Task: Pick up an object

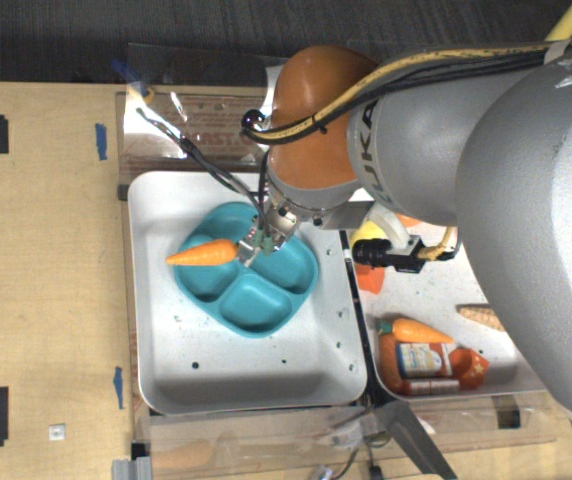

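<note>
An orange toy carrot [203,255] lies across the upper left part of a teal divided plate [256,293] in the left bin [166,358]. My gripper [256,243] hangs over the plate right at the carrot's thick green end, with its fingers closed around that end. The arm's orange band and grey body cover the top of the bin and much of the right side.
In the right bin [436,278] lie a red ketchup bottle [431,363], a small orange piece [369,276], a yellow piece [371,233] and a tan object [481,315] partly under the arm. The bins' shared wall runs close to the plate's right edge.
</note>
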Motion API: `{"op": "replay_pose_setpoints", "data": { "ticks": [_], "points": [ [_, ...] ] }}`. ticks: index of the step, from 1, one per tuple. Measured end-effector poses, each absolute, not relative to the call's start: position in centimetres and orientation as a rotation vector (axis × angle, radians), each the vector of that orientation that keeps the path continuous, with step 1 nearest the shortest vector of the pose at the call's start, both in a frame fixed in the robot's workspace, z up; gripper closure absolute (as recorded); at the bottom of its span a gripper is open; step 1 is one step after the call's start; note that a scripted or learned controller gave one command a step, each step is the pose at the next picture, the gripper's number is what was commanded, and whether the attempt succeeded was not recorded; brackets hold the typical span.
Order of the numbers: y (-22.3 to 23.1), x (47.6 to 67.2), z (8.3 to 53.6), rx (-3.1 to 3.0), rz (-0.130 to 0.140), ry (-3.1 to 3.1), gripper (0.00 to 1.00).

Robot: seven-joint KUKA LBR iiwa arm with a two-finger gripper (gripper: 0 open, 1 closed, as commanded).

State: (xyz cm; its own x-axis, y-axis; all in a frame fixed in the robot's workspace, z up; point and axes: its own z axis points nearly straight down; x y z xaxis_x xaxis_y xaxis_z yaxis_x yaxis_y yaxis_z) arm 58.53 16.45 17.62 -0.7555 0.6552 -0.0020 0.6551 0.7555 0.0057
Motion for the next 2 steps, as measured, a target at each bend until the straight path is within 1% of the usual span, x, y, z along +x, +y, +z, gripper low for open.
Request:
{"op": "replay_pose_setpoints", "data": {
  "ticks": [1,2],
  "points": [
    [18.6,52.3,13.3,1.447,-0.003,2.792,1.0],
    [14.0,54.1,14.7,0.792,0.003,3.036,1.0]
  ]
}}
